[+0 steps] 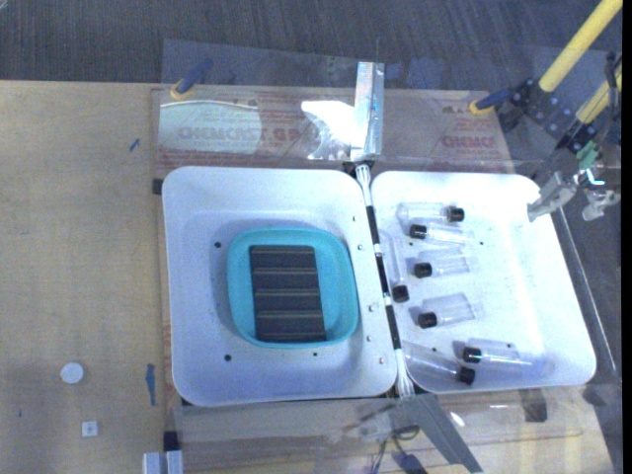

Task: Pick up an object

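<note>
Vials (442, 310) scattered in R bin (533, 294); teal tray (237, 284) in L bin (193, 265); tool (583, 181) state unclear.

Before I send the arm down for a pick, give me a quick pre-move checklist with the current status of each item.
1. Targets present: clear plastic vials with black caps lie in the right white bin: ok.
2. Vials separated: the two near the front edge lie close together: not ok there.
3. An isolated target exists: the mid-bin vial lies apart from the others: ok.
4. Gripper sits at the bin's far right corner, above no vial: not ok.
5. Finger state: cannot tell.
6. Left white bin holds a teal tray, away from the vials: ok.
</note>
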